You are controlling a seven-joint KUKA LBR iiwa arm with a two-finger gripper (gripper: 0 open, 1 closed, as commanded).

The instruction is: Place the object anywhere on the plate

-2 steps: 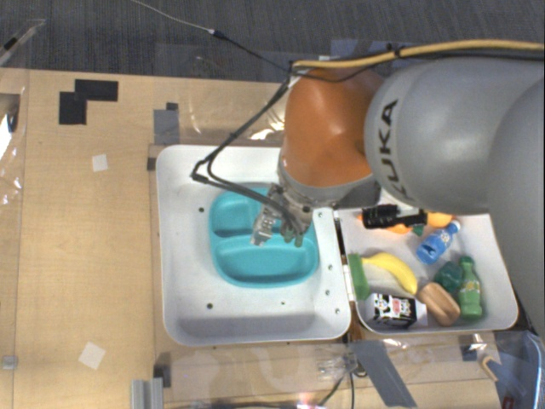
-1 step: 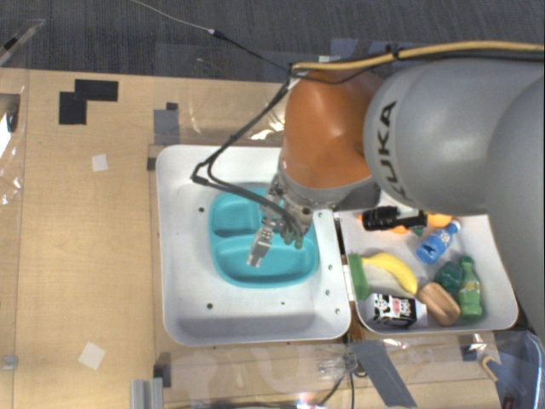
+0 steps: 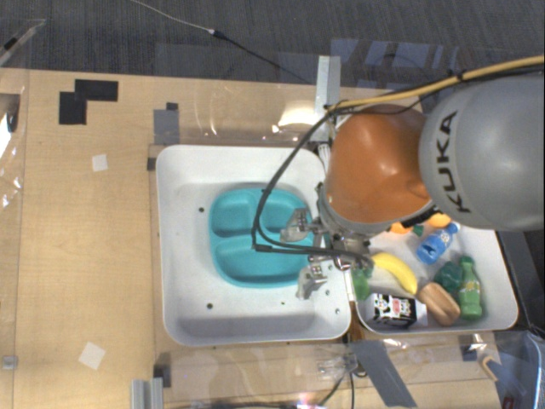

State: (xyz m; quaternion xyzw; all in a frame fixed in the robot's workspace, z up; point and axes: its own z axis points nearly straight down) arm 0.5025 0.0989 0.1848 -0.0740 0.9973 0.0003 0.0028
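A teal plate (image 3: 247, 237) with two compartments lies in the left white bin (image 3: 183, 228). My gripper (image 3: 303, 254) hangs over the plate's right edge, under the orange band of the wrist (image 3: 375, 177). Its two metal fingers (image 3: 296, 222) stand apart, one toward the back and one toward the front, and only the plate's surface shows between them. In the right bin (image 3: 502, 301) lie a yellow banana (image 3: 397, 270), a small blue bottle (image 3: 436, 244), a green bottle (image 3: 467, 286), a brown oval piece (image 3: 439, 303) and a black-and-white carton (image 3: 393, 309).
The arm's grey body (image 3: 485, 160) covers the back part of the right bin. A black cable (image 3: 272, 194) loops from the wrist across the plate. An orange item (image 3: 426, 222) peeks out beside the wrist. Wooden bench (image 3: 77, 254) stretches to the left.
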